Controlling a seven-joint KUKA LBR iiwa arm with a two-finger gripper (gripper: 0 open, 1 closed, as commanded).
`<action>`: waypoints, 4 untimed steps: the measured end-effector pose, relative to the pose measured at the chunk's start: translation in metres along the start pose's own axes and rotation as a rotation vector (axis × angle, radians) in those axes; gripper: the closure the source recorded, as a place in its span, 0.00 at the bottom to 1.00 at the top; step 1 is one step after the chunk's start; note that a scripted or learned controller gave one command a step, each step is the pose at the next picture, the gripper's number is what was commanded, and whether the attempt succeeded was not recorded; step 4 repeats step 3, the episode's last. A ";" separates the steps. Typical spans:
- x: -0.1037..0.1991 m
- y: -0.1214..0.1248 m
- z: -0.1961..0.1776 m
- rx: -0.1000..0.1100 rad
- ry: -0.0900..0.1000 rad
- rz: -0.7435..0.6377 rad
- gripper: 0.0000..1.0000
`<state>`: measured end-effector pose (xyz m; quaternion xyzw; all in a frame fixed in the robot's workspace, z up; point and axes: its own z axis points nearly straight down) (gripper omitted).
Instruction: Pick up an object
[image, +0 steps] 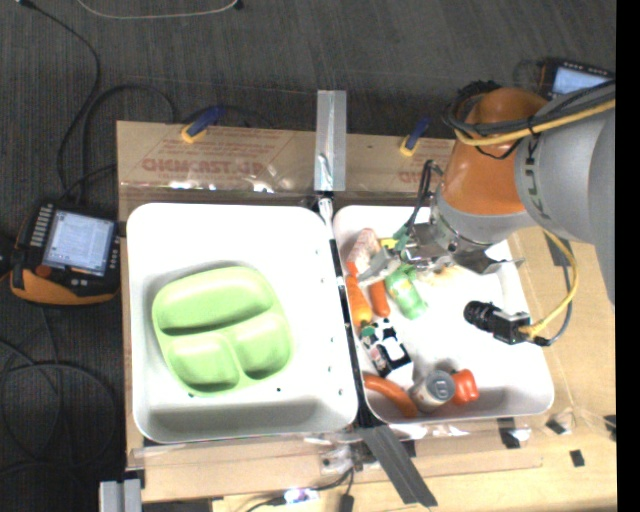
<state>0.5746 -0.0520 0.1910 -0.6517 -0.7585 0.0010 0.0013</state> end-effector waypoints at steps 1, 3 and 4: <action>-0.056 0.031 0.102 -0.015 -0.006 -0.040 0.00; -0.003 0.021 -0.002 -0.002 -0.001 -0.018 1.00; -0.003 0.021 -0.002 -0.002 -0.001 -0.018 1.00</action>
